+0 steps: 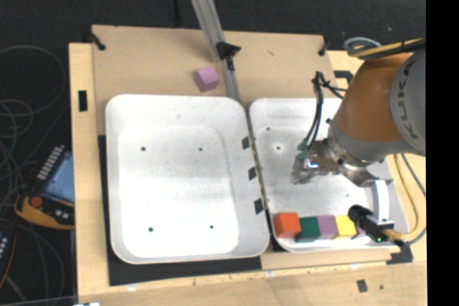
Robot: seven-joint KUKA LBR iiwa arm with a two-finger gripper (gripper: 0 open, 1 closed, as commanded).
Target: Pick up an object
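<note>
Orange foam cube (287, 224) heads a row of green (309, 228), purple (327, 226) and yellow cubes (346, 226) at the right white bin's (276, 122) six o'clock edge. Gripper (307, 170) hovers toward twelve o'clock; its opening I cannot tell. Best descend squarely over one cube.

Tabletop (158, 54): light tan board on a dark floor, carrying two shallow white bins side by side.
Left bin (115, 154): white, with a few small dark dots on its floor.
Metal post (204, 7): grey rail slanting from the top edge down to the gap between the bins.
Handheld pendant (50, 186): left of the tabletop on the floor, blue screen, orange casing.
Cables (21, 82): looped over the dark floor at the left.
</note>
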